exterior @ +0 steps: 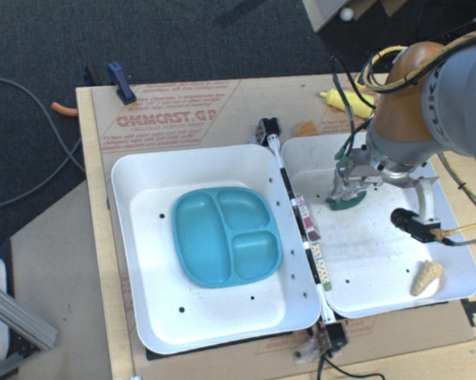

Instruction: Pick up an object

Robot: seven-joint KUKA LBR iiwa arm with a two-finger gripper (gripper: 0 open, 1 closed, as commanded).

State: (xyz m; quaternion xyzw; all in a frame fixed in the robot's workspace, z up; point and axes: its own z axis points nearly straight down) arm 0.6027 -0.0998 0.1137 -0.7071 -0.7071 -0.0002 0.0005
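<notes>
My gripper (350, 188) reaches down into the upper left part of the right bin (394, 296). A small dark green object (347, 203) lies on the bin floor right under the gripper's tip, touching it or nearly so. A beige, cone-like object (428, 277) rests near the right bin's front right corner, well away from the gripper. The grey arm with its orange band comes in from the upper right above this bin.
The left bin (140, 193) holds a turquoise divided plate (225, 235) in its middle. A strip with labels (311, 241) runs along the wall between the bins. On the bench behind the right bin lie a yellow object (339, 100) and a small orange piece (305, 128).
</notes>
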